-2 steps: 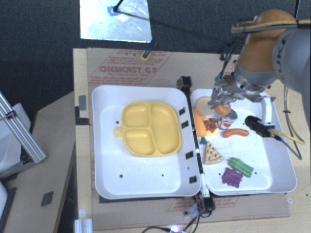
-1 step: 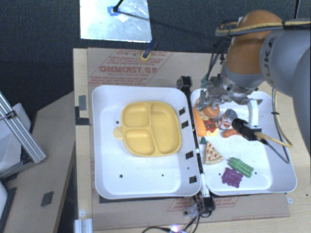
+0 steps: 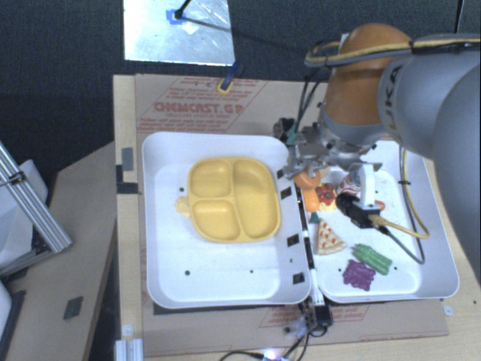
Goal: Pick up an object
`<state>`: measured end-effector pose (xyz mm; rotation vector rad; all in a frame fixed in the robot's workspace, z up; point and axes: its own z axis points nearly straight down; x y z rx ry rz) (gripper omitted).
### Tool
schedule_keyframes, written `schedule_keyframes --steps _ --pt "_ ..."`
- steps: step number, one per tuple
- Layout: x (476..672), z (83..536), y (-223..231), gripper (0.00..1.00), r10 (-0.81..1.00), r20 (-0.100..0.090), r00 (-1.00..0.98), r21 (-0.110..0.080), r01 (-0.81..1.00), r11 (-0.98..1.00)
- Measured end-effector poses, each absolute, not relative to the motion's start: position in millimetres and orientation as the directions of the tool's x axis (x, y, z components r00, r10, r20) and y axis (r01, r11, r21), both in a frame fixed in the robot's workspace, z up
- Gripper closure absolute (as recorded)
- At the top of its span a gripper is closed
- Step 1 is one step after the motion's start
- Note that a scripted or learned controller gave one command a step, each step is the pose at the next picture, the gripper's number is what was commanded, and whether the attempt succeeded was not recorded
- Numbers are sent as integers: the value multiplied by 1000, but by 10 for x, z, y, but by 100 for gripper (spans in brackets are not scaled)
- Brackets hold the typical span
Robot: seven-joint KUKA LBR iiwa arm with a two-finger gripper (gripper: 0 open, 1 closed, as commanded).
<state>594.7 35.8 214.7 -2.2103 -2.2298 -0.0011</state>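
Right now: grey arm (image 3: pixel 436 104) with its orange band (image 3: pixel 368 74), in from the right and bent down over the far-left part of the right bin (image 3: pixel 432 269). Claw (image 3: pixel 319 168) low there, close to the divider between the two bins, crowded by wrist hardware and cable. Cannot tell whether spread or pressed together (too much clutter and shadow around it), nor whether pinching anything.

Just beneath and beside the claw: an orange piece (image 3: pixel 307 179), and right against it on the near side a red-and-orange piece (image 3: pixel 325 195). Nearer the camera, a pizza slice toy (image 3: pixel 328 238), flat on the bin floor, a little apart from the red-and-orange piece. Further toward the near-right: a green piece (image 3: pixel 373 257) lying slantwise, and just beside it a purple cluster (image 3: pixel 359 275), looks like grapes. All five inside the right bin, mostly along its left half.

Left bin (image 3: pixel 165 254): a yellow divided plate (image 3: pixel 229 200), three compartments, flat and near the middle, apart from the claw. Under both bins, printed cardboard (image 3: pixel 195 104) on the tabletop (image 3: pixel 83 194). Beyond the cardboard, a shiny square sheet (image 3: pixel 161 21).
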Motion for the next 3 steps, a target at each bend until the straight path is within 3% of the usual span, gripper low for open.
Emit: schedule_keyframes --steps 1,3 --pt "5712 2121 846 100 1000 3 -9 -2 1000 9" --pt "5680 2347 908 100 1000 1 -5 3 1000 5"
